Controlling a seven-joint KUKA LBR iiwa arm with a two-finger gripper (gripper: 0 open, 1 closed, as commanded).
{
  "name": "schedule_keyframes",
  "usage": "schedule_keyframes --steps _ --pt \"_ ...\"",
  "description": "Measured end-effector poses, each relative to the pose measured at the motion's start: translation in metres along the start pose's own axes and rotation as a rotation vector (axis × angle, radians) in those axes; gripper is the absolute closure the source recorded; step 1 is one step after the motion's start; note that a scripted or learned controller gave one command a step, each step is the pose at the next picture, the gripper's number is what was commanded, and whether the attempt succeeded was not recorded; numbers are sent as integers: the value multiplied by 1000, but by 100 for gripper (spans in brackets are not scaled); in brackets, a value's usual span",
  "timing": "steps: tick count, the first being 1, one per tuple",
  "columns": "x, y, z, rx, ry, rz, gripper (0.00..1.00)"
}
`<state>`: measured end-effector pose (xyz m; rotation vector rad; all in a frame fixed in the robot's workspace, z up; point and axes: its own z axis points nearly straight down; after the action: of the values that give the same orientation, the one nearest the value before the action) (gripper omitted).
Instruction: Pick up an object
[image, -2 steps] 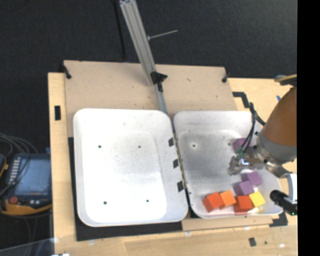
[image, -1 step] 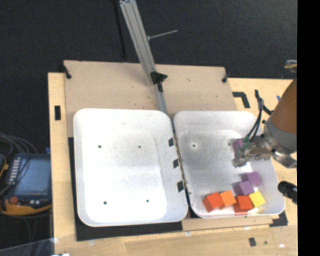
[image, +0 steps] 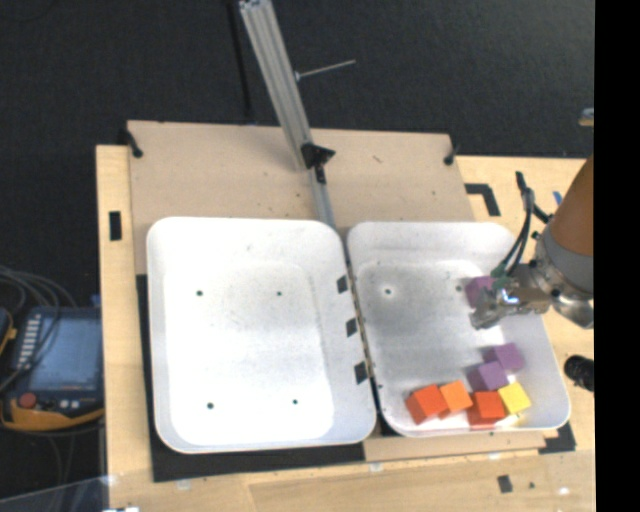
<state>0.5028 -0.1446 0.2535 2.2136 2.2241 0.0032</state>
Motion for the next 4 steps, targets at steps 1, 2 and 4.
schedule_keyframes --steps 1,2,4 --pt "47 18 12 5 2 -1 100" --pt "90 41 3 2 2 0 100" --pt "189 88 14 2 0 -1 100"
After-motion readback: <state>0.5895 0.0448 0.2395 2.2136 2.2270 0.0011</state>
